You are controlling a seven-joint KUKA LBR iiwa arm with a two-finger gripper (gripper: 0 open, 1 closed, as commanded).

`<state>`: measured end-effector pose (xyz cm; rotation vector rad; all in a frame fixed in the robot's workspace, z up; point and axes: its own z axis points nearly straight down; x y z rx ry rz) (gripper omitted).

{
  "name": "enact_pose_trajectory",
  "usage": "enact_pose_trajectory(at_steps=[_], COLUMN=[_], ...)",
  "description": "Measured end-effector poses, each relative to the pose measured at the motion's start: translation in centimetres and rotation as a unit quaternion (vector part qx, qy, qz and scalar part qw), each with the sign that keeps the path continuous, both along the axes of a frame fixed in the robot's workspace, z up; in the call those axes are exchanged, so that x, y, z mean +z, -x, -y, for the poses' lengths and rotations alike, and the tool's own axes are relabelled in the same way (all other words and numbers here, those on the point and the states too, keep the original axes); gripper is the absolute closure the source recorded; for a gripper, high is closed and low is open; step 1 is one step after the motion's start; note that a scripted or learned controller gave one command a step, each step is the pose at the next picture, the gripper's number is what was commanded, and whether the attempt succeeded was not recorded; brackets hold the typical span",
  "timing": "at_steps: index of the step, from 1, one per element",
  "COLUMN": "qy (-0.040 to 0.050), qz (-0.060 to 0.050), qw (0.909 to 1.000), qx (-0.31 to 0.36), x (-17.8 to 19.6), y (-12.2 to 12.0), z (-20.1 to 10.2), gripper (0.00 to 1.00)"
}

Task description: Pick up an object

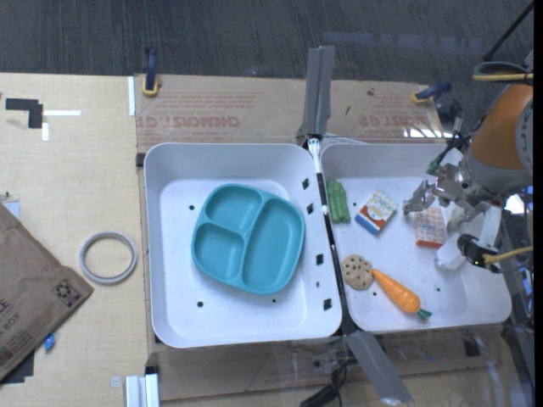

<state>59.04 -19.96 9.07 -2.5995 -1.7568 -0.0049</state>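
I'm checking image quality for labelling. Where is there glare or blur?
Camera view: even lighting, soft shadows; the teal plate and carrot look sharp; a bright glint beside the gripper at the frame's right; the arm's orange band looks slightly soft.

Grey arm with an orange band

The arm (509, 155) is seen as a rounded grey body under a broad orange band, with dark cables looped beside it. The pincer (441, 203) is built of bare grey metal parts, and a white block with a dark fitting is mounted below it.
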Motion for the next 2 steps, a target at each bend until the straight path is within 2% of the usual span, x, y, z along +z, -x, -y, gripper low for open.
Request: enact_pose_trajectory(at_steps=[1,2], qy=[0.001,0.0025], qz=[-0.005,-0.003], qw=[1.0,0.9982], qx=[-0.002,0.059], x=[0.4,11.5], y=[0.3,0.7], z=[0.3,-5.4], gripper=[1.0,1.0])
